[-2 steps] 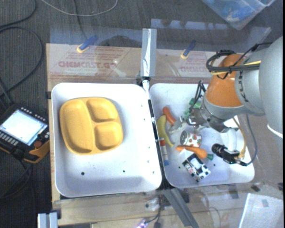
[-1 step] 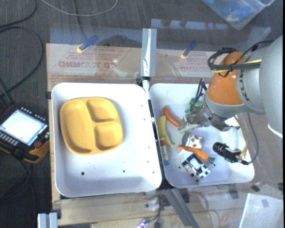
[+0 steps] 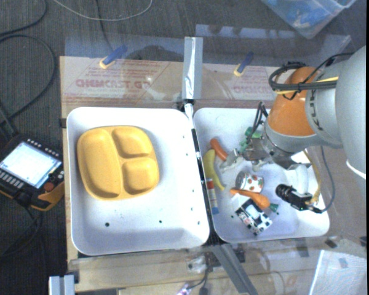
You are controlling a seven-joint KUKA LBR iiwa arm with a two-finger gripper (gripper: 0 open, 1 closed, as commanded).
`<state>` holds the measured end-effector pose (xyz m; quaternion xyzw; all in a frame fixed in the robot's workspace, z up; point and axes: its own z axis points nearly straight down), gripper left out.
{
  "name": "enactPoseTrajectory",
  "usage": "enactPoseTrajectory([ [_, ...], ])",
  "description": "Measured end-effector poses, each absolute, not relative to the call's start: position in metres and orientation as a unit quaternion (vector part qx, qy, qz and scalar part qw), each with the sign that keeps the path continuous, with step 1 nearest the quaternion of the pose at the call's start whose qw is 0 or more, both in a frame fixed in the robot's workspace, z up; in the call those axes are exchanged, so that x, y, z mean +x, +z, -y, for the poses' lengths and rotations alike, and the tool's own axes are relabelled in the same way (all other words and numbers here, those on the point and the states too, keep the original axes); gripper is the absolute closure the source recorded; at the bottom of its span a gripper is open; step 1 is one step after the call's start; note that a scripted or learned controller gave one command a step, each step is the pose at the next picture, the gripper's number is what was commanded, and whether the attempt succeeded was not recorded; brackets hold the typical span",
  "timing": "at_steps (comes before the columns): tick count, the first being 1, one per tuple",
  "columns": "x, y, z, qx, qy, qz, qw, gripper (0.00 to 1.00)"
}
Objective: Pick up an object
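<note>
Both bins look like smooth white plastic, the left bin (image 3: 92, 226) faintly speckled and softly matt, the right bin (image 3: 307, 226) the same. The yellow tray (image 3: 118, 161) is moulded plastic with a dull satin sheen. The arm (image 3: 350, 103) has a smooth grey painted shell, and its orange band (image 3: 292, 112) is glossy, catching the light. The carrot (image 3: 251, 195) and banana (image 3: 210, 168) look like smooth toy plastic. The bench top (image 3: 129, 85) behind the bins looks like printed cardboard under a clear glossy sheet. The floor (image 3: 24, 29) is rough dark carpet. The pendant (image 3: 27, 165) has a shiny screen.
</note>
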<state>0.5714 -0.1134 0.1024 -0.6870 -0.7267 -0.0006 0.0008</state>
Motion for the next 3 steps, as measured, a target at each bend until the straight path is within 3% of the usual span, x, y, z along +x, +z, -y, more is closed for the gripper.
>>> enactPoseTrajectory([
  [1,0.5168,0.0906,0.1282,-0.646,-0.0036,0.764,-0.007,0.00],
  [2,0.5182,0.1006,0.1269,-0.645,-0.0052,0.764,-0.008,1.00],
  [3,0.5182,0.1006,0.1269,-0.645,-0.0051,0.764,-0.008,0.00],
])
